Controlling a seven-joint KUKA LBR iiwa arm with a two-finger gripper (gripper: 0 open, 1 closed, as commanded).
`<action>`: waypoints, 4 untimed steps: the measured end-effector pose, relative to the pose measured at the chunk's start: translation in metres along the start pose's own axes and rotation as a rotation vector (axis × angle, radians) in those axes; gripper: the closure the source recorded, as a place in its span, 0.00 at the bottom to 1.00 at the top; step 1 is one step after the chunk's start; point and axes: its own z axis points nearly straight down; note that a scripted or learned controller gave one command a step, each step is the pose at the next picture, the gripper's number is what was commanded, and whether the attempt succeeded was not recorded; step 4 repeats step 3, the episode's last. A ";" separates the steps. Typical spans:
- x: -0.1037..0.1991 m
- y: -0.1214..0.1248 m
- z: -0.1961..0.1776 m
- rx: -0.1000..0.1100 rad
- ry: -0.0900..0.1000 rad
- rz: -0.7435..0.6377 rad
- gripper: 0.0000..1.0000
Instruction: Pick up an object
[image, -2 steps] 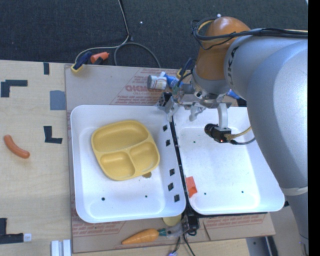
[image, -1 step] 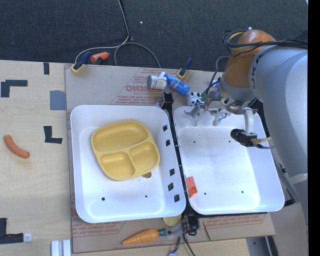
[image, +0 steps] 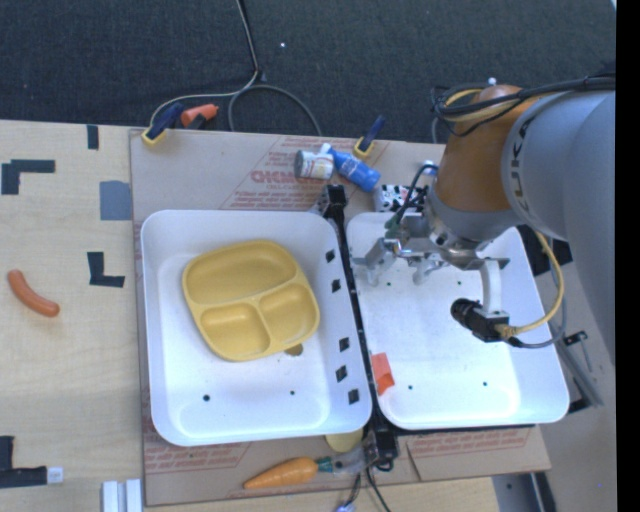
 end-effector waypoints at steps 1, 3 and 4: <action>-0.038 0.080 -0.008 -0.007 -0.004 0.002 0.00; -0.066 0.030 0.104 -0.002 -0.005 0.000 0.00; -0.066 0.030 0.104 -0.002 -0.005 0.000 0.00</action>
